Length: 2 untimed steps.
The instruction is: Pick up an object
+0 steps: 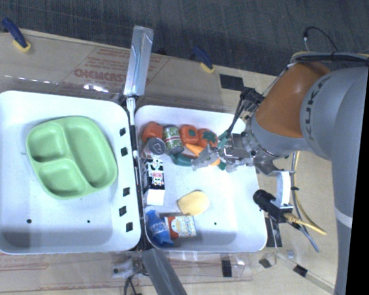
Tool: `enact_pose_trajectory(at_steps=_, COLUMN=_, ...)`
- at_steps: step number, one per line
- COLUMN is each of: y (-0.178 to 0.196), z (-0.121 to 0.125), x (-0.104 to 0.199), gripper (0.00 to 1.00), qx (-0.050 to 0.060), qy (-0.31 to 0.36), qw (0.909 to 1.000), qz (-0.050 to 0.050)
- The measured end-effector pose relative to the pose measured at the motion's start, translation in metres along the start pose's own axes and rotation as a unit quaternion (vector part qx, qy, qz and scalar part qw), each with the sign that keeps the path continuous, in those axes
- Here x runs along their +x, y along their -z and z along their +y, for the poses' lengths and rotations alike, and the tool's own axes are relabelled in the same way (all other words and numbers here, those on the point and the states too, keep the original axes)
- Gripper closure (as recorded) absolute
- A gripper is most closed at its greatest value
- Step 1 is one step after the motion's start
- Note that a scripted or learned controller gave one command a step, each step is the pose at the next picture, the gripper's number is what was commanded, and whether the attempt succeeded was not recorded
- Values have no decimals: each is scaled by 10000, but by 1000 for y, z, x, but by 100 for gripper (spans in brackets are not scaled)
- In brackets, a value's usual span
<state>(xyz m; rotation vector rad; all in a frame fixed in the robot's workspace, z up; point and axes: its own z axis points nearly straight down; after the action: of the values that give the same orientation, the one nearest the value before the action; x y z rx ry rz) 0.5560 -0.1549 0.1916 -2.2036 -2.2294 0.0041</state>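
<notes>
Worktop carries two white bins. Left bin holds a green divided plate, well away from the action. Right bin holds the candidates for our pick. None is held yet.

The arm reaches in from the right, with the claw low over the back of the right bin, at the right end of a tight row: orange toy, small can, orange-red piece, a teal bit just beneath. We can't tell whether the claw is spread or pinched; it blurs into the clutter.

Risks as we see them:
- Row items touch each other, so a descent here likely shoves neighbours or wedges two at once.
- The can is round, so it probably rolls out of a pinch.
- The claw sits near the back wall, so a wall strike is possible.

Easier targets sit apart: yellow sponge-like lump mid-bin, black-and-white carton by the divider, blue-and-red packet at the front edge.
</notes>
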Motion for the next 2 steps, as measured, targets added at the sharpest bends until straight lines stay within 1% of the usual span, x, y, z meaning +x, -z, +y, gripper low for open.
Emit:
enact_pose_trajectory(at_steps=1, y=2, z=69, x=-41, gripper=0, qx=-19, qy=282, qw=9996, qz=-9)
enact_pose_trajectory(at_steps=2, y=-99, z=73, x=-55, gripper=0, qx=-38, qy=855, qw=9963, qz=-18)
